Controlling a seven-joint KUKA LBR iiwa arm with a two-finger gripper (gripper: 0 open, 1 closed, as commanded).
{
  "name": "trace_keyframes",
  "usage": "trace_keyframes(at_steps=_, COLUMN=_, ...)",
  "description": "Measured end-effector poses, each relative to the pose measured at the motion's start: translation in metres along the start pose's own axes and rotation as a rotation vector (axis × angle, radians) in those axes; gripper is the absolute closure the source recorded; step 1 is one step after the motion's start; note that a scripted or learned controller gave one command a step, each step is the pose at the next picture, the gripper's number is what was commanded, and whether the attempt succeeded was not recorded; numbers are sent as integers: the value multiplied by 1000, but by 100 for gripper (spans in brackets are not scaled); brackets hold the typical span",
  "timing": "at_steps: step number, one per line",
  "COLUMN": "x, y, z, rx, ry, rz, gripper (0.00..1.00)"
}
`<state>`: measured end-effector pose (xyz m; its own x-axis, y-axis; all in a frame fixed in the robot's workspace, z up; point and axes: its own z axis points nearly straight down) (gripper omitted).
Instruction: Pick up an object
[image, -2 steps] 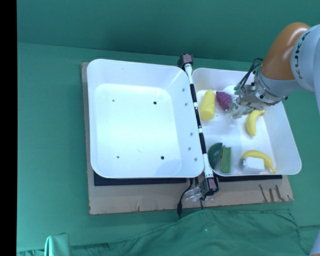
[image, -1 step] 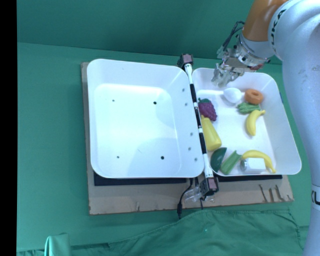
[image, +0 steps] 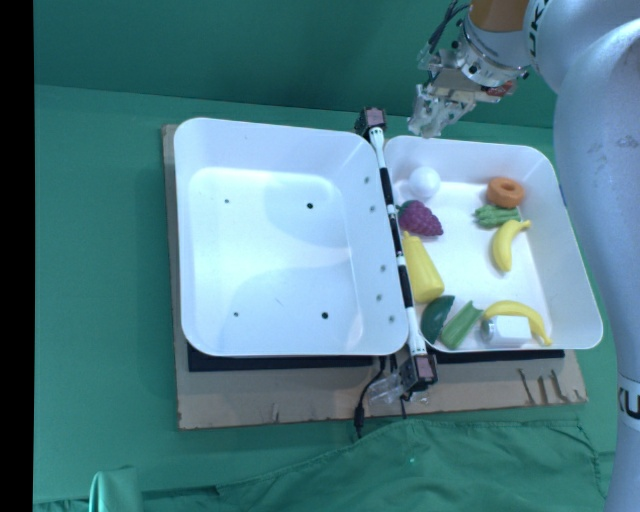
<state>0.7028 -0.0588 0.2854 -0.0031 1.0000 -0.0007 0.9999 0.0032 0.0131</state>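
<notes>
**Gripper poised over the far rim of the right bin, nothing between its fingers**

On the left sits the left bin (image: 280, 250), a shallow white tray on a cardboard sheet (image: 300, 405) over the green bench. A black-and-white divider bar (image: 393, 230) runs between it and the right bin (image: 570, 290).

The right bin holds all the toys. Along its left wall lie a white ball (image: 424, 181), a purple grape bunch (image: 421, 218), a yellow wedge (image: 421, 270) and a dark green slice (image: 436, 318). Further right are a light green piece (image: 461, 325), a white block (image: 508, 330) touching a banana (image: 520, 315), a second banana (image: 507, 244), a small green bean cluster (image: 497, 215) and an orange ring (image: 505, 191).

The gripper (image: 432, 122) hangs above the bin's far left corner, well above the ball, its fingers close together and pointing down, holding nothing.
</notes>
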Motion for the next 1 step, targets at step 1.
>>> trace_keyframes(at_steps=1, x=43, y=-1, z=-33, rx=2, ry=1, rz=1, gripper=100)
